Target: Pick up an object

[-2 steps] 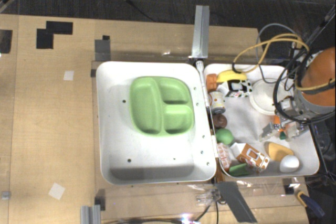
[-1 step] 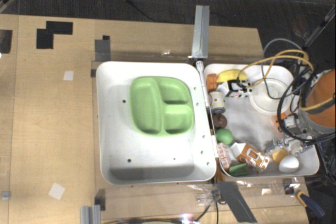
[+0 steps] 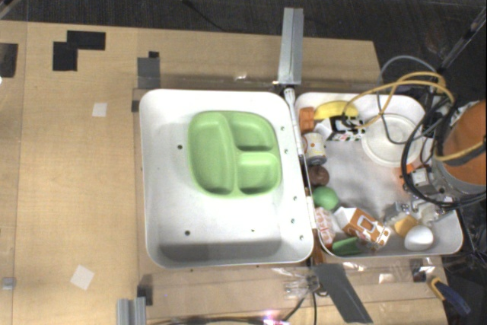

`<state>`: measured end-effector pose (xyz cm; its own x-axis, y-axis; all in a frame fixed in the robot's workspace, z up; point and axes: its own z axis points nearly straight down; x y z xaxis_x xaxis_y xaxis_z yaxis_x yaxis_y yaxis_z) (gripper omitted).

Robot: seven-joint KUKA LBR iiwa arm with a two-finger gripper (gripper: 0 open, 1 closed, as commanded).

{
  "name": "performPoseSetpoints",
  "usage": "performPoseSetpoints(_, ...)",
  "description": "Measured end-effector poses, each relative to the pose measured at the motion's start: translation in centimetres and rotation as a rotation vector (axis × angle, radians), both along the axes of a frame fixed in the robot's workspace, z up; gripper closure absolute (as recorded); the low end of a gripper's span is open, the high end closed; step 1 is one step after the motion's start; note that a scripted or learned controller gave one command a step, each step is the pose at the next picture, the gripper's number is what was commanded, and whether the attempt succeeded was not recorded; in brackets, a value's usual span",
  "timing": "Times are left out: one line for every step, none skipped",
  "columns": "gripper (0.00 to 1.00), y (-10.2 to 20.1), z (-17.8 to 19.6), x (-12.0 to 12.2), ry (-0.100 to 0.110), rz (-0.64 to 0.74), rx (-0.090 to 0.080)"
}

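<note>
Centrally, smooth compartmented green tray [image 3: 233, 153]

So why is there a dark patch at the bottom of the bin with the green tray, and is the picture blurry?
In the camera view, the dark patch is a soft shadow along the near inside wall of the left bin, below the green tray. The picture is fairly sharp in the middle, but the small items in the right bin look a bit fuzzy, and the white bowl is washed out by bright light.
</note>
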<state>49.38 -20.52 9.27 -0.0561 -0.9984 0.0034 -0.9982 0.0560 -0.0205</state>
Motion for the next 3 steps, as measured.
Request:
performPoseSetpoints(0.0,0.2,0.0,0.0,-0.002,0.015,-0.003)
performPoseSetpoints(0.0,1.8,0.1,0.0,0.0,0.045,-0.007)
performPoseSetpoints(0.0,0.3,-0.1,2.3,0.01,0.128,0.002)
